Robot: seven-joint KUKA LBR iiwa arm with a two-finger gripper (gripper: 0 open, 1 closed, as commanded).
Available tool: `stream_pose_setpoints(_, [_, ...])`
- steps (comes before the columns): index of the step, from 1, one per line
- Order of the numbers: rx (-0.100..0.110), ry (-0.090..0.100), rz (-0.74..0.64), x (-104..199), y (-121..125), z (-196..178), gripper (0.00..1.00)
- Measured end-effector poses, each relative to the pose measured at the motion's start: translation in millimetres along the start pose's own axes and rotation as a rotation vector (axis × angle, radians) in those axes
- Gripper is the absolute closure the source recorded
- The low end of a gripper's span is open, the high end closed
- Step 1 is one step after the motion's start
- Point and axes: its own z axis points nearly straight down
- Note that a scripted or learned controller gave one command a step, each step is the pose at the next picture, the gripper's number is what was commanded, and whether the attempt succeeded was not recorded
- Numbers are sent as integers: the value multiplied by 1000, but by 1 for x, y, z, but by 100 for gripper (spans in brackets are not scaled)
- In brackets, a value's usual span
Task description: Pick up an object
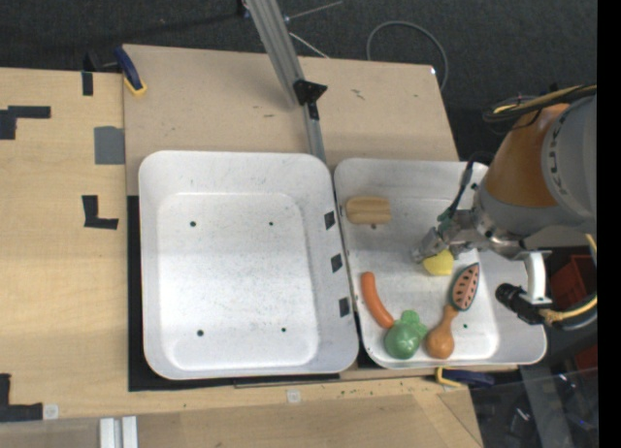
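The gripper (434,247) sits low in the right bin (408,179), right of centre in the frame, its tip touching the upper left edge of a yellow piece (441,263); whether its fingers are spread or pressed together cannot be told from this slant, and nothing shows between them, so no hold can be claimed. The arm (529,170) leans in from the right edge, its orange band above the wrist, angled down as a reach toward the bin floor would require. The yellow piece, the likely target, lies on the bin floor just above a striped brush-like toy (465,286) and near an orange-handled piece (441,337). A carrot (376,301) and a green toy (404,335) crowd the lower part of the same bin, while a tan block (369,209) rests alone toward its upper left. The left bin (160,242) takes up the middle of the frame. Judged from this, the grasp is being attempted, not completed; the neighbouring toys leave little room for a clean closure.
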Motion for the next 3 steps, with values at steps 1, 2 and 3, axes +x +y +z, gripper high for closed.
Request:
stream_pose_setpoints(1, [-4, 0, 1, 7, -3, -45, 100])
stream_pose_setpoints(2, [-5, 0, 0, 14, -3, -90, 100])
stream_pose_setpoints(3, [-7, -2, 1, 9, -4, -152, 100])
